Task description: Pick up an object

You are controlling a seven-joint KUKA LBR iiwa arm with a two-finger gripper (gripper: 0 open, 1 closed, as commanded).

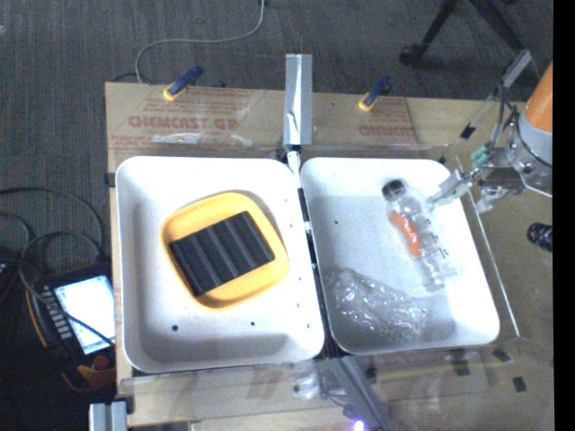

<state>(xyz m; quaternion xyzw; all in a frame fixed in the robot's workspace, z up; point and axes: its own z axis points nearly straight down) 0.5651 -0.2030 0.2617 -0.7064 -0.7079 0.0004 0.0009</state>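
A clear plastic bottle (416, 233) with a black cap and an orange label lies at a slant in the right bin (485, 317). Crumpled clear plastic wrap (373, 303) sits in that bin's front left. A yellow pad with a black ribbed top (225, 249) lies in the left bin (135, 330). My gripper (469, 192) hangs over the right bin's far right rim, just right of the bottle's cap end. Its fingers stand apart with nothing between them.
The two bins meet at a middle ridge (307, 241). A metal post (297, 101) rises behind them. Two clamps (182, 82) hold the board at the back. A device with a lit screen (76, 308) lies on the floor at left.
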